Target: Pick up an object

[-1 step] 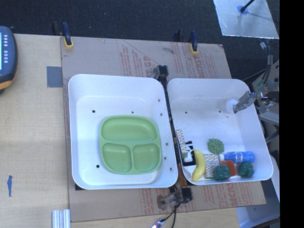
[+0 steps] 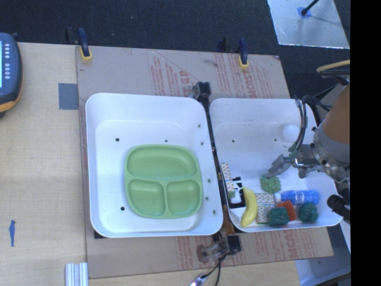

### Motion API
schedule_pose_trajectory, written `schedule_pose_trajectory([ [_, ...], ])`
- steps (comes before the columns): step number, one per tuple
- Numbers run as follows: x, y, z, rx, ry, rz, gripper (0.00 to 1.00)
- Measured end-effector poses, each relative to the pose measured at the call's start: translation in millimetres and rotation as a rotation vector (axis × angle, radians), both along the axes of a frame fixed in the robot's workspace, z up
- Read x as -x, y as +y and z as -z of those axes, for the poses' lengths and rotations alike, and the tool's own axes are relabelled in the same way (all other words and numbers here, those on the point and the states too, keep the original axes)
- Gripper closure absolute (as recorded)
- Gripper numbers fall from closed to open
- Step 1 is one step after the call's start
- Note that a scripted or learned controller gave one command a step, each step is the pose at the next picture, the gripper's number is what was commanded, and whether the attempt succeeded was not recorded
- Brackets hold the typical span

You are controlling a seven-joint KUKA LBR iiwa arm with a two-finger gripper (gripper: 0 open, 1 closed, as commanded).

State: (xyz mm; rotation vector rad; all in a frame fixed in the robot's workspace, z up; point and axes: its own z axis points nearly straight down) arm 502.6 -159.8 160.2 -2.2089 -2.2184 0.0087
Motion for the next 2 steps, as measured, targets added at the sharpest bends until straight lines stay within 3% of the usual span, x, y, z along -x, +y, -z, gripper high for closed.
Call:
schedule_pose_trajectory([
  [1,-21.3,6.9,71.9,0.003,-0.005,-0.003,0.0],
  [2,-64.5,-46.2,67.6,0.006,-0.014,0.002,0.0],
])
